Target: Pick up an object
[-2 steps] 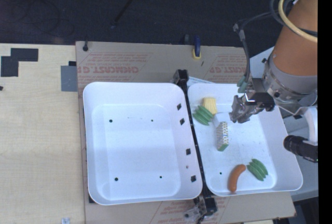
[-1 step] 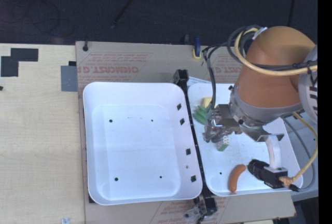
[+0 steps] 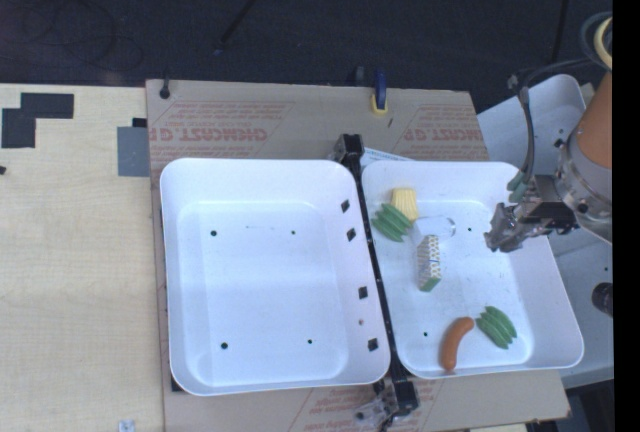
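The gripper [image 3: 503,232] hangs over the right bin [image 3: 545,265], near its far right side, and whether it is open or closed can't be told from this angle; nothing shows in its grasp. Off to its left lies a patterned block [image 3: 430,260], and further left, beyond that, a yellow corn piece [image 3: 404,201] touching a green pod [image 3: 391,222]. Toward the near edge, below the gripper, sits a second green pod [image 3: 497,326], an orange sausage [image 3: 455,342] just beside it.
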You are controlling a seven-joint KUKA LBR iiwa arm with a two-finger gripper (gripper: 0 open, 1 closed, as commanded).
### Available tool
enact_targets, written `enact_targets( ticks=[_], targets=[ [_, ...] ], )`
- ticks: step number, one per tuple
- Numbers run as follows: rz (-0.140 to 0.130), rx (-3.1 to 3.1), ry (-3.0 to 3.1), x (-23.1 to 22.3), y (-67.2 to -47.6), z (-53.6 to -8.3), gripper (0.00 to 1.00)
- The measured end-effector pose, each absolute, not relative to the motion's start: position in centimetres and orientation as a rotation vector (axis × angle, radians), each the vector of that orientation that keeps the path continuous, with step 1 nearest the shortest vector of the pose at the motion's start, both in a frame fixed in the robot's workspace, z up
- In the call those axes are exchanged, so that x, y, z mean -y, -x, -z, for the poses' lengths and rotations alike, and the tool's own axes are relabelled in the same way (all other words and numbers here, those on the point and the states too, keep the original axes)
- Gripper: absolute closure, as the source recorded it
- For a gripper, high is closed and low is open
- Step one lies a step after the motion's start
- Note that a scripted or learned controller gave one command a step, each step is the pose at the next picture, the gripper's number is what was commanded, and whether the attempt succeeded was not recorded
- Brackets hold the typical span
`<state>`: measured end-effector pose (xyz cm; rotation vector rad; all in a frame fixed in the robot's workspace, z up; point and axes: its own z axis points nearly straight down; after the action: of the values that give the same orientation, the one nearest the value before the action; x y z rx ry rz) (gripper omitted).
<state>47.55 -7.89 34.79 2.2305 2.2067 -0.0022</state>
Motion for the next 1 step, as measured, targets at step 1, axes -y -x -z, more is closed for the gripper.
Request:
enact_targets(
  ticks=[1],
  targets=[
    [-0.007,-2.23,-2.21,-0.76,-47.64,-41.8,1.0]
  ],
)
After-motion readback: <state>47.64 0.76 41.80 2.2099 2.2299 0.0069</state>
